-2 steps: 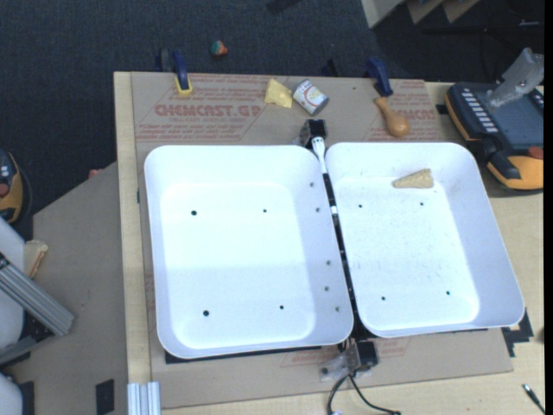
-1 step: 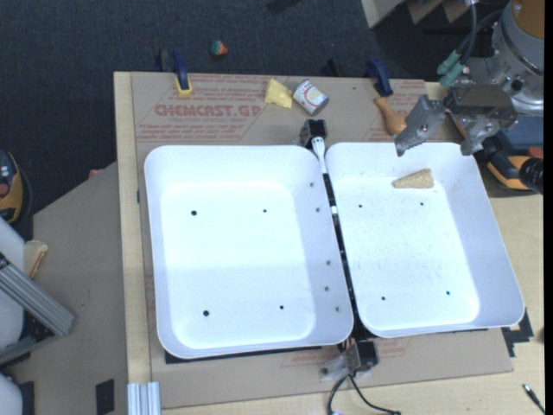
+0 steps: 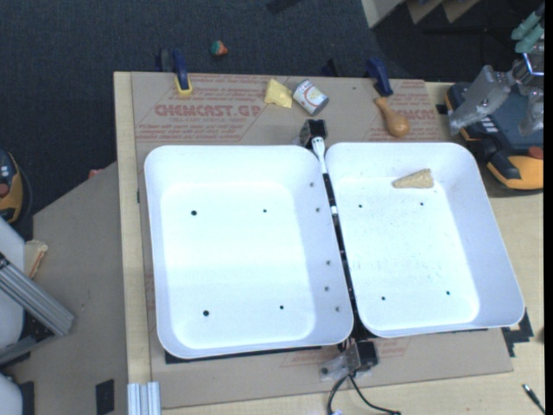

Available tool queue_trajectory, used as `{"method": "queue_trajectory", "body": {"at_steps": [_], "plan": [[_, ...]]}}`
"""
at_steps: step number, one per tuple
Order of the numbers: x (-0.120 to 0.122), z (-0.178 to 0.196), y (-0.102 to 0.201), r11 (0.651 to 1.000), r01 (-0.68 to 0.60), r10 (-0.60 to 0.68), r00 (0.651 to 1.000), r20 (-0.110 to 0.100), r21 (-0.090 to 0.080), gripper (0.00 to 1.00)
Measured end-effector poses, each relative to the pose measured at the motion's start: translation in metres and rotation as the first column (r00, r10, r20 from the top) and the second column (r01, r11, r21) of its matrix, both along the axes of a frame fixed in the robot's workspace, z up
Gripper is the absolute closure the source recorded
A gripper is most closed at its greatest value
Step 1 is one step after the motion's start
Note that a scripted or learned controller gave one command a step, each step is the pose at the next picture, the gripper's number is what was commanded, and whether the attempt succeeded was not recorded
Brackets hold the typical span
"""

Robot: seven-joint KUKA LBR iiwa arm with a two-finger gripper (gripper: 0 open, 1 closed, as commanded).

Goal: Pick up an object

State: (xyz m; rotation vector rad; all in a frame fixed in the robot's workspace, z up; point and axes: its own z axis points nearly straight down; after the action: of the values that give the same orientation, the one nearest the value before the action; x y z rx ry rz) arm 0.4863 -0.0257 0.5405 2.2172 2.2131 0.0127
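Note:
A tan, wedge-shaped piece lies flat near the far edge of the right bin. It is the one object inside the bins. The left bin shows bare white floor. My gripper hangs at the right edge of the view, beyond the right bin's far right corner and well apart from the tan piece. It appears as a grey metal block, and nothing shows in it.
On the board behind the bins lie a yellow wedge, a small white and grey block and a brown wooden-handled piece. Blue clamps hold the board's far edge. A black clip sits where the bins meet.

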Motion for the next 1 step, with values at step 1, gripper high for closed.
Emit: {"method": "queue_trajectory", "body": {"at_steps": [1], "plan": [[0.0031, -0.1203, 0.0544, 1.000, -0.007, 0.007, 1.000, -0.026, 0.001, 0.00]]}}
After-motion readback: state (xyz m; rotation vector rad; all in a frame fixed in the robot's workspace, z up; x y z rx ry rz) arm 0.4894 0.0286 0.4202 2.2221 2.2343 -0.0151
